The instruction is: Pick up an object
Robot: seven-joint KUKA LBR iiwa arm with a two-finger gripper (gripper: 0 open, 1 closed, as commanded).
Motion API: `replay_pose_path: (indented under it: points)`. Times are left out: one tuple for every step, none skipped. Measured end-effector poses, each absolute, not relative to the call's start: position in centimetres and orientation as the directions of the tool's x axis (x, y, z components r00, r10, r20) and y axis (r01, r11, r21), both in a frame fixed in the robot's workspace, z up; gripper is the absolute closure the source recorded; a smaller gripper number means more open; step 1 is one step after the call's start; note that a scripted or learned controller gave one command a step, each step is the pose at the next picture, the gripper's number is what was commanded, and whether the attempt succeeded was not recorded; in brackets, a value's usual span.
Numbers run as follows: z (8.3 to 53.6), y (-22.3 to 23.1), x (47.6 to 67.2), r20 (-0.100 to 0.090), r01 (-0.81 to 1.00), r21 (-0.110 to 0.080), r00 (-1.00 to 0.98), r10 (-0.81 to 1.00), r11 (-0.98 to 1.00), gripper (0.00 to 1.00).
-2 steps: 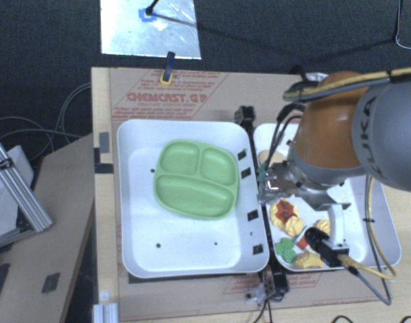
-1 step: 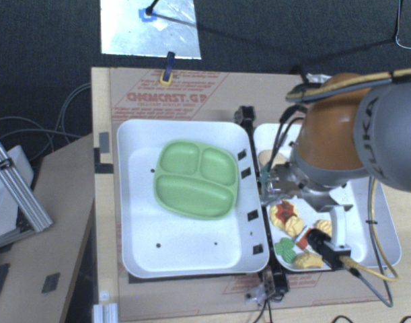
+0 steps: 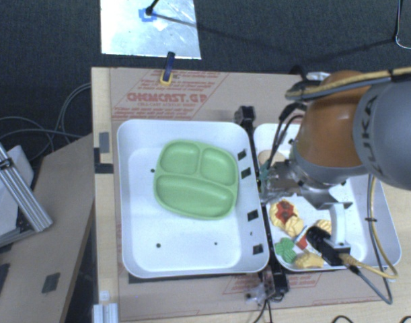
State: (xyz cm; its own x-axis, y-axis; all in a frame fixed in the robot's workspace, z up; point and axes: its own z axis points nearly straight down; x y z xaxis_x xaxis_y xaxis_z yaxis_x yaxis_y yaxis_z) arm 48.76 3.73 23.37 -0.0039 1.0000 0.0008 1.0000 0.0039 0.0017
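Hanging over the right bin (image 3: 358, 210): arm (image 3: 353, 130) comes in from the right edge of view, orange band on top, wrist angled down toward the divider between the two bins. Gripper (image 3: 280, 188) sits under the wrist at the right bin's left side, mostly hidden by the arm body, so can't tell whether it's spread or closed.

Candidate objects all lie in the right bin, toward its near end:
- red-and-yellow piece (image 3: 284, 214) just below the gripper in view, close to it; contact can't be made out
- green piece (image 3: 284, 249) further toward the near edge, by the left wall
- yellow piece (image 3: 310, 260) just beside the green piece, on its right
- small orange-yellow piece (image 3: 323, 226) right of the red-and-yellow piece

Left bin (image 3: 128, 200) holds a green divided plate (image 3: 195, 179), lying flat, three compartments, well apart from the gripper
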Motion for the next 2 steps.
replay_pose_path:
  points:
    - [23.4, 4.01, 48.68, 0.001, 1.0, 0.001, -0.005, 1.0, 0.005, 1.0]
    - [23.01, 4.86, 48.82, 0.0, 1.0, 0.001, -0.006, 1.0, 0.006, 1.0]
